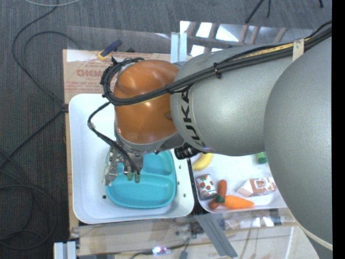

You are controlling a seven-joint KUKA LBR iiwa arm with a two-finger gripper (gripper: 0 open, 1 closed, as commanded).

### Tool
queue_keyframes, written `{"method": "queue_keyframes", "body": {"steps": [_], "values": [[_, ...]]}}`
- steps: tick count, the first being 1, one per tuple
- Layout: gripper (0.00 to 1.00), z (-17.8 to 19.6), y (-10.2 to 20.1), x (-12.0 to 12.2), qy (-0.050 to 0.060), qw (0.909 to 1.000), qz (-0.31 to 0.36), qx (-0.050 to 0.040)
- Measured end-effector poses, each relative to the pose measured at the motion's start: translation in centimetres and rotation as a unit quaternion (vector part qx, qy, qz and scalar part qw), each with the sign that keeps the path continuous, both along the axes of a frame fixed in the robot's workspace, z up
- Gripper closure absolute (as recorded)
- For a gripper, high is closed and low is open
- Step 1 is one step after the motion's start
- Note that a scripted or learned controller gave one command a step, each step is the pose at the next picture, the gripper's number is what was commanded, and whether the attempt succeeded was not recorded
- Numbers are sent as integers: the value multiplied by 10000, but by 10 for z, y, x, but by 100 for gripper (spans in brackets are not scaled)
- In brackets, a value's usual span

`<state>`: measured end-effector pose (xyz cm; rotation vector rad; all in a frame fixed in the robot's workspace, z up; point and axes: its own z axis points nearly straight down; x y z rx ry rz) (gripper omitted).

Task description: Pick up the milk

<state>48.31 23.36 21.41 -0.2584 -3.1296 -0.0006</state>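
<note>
The gripper (123,169) hung over the blue tray (156,190) in the left bin (81,144); whether it held anything could not be told. The milk (259,186), a small white-and-red carton lying tilted, sat well to the right in the other bin (202,206), beside the carrot (237,202).

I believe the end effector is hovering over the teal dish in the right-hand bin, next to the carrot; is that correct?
Not quite: the camera view shows the end effector over the teal dish in the left-hand bin; the carrot lies in the other bin.
</note>
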Motion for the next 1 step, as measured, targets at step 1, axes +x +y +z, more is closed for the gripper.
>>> {"method": "queue_keyframes", "body": {"steps": [1], "values": [[100, 9, 1, 0, 5, 10000, -5, 12]]}}
